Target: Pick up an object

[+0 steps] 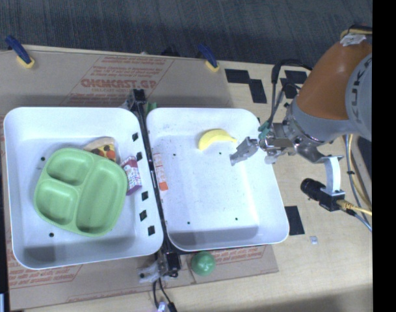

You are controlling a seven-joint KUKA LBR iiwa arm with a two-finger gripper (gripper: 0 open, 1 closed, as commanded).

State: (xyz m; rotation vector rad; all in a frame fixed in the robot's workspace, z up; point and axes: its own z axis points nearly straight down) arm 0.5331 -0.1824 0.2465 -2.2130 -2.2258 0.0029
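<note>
Your banana (215,138) lies in the right bin (204,229), toward its far right corner, curved and yellow on the white floor. The gripper (243,151) hovers just beside it on the right — you cannot tell from this angle whether its jaws are spread or pressed together, and nothing is seen between them. In the left bin (22,239) you have a green divided plate (80,190), with a small packet (131,174) and a slice of pizza (105,149) at its edge. A green ball (202,263) sits on the bench in front of the bins.
</note>
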